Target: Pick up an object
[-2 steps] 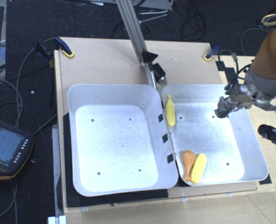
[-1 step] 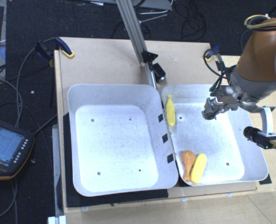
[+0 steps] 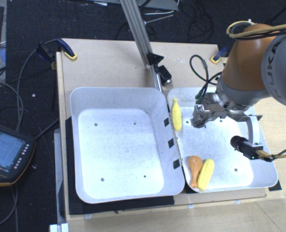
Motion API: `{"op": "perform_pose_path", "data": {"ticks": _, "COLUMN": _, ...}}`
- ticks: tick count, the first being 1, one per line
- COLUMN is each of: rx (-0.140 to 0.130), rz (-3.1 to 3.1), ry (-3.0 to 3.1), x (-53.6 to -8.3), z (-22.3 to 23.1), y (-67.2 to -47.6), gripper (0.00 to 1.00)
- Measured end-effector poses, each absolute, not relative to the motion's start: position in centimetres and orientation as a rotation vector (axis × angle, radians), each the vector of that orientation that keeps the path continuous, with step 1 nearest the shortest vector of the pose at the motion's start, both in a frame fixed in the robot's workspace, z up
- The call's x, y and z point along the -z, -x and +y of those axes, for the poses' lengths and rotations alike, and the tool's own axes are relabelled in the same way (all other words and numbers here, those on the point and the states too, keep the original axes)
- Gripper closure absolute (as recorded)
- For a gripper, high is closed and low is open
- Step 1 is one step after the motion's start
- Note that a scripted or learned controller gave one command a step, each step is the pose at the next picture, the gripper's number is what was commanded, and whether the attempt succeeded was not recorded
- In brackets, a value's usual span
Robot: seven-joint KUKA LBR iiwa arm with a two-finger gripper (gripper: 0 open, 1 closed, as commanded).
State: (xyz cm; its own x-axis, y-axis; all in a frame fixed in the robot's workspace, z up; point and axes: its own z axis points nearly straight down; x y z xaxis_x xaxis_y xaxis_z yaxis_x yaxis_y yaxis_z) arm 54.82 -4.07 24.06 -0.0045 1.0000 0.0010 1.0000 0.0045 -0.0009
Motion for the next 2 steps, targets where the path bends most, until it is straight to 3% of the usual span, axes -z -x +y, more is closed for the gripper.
{"op": "perform_pose_path", "data": {"ticks": 2, "rx": 0.000, "rz": -2.225, "ry": 2.216, "x": -22.6, "z": 7.9, "y": -55.2, "gripper": 1.00}}
